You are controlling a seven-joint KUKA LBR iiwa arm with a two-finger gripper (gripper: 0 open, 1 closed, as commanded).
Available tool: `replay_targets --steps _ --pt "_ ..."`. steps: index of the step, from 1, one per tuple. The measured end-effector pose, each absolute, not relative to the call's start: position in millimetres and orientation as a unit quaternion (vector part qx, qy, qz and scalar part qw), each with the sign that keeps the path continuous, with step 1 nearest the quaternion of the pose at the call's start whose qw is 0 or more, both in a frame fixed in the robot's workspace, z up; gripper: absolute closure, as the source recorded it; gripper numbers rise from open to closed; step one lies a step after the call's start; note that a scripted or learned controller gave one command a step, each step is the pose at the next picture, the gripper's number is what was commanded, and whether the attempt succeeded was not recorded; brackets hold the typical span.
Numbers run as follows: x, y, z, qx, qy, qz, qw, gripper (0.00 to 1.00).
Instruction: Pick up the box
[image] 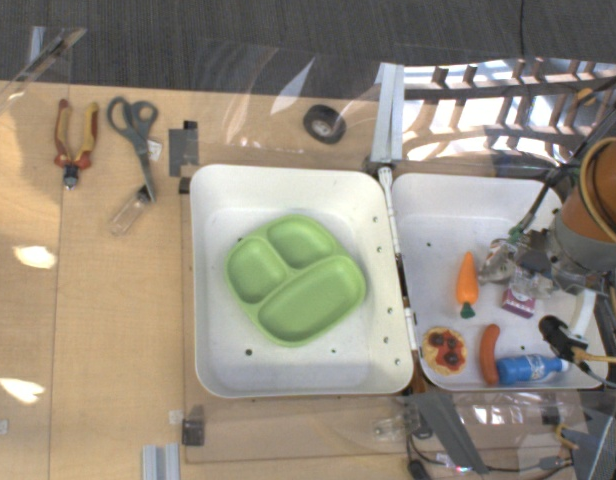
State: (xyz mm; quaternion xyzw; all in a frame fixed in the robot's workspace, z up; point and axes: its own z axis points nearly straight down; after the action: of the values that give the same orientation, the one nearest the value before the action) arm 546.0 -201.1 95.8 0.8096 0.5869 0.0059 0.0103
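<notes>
Jaws' state unclear, poised over one box (519, 299) beside one carrot (467, 280) and one bottle (529, 369).

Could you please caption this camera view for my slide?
Gripper low in the right bin beside a carrot; green tray in left bin.

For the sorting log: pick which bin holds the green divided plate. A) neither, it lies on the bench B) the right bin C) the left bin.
C: the green divided plate lies in the left bin, while the carrot and bottle lie in the right bin.
</notes>
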Motion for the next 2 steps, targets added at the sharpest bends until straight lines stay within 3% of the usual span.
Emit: replay_targets --steps 2 --pt "534.4 -199.3 98.4 0.778 0.628 0.0106 0.018 0.0"
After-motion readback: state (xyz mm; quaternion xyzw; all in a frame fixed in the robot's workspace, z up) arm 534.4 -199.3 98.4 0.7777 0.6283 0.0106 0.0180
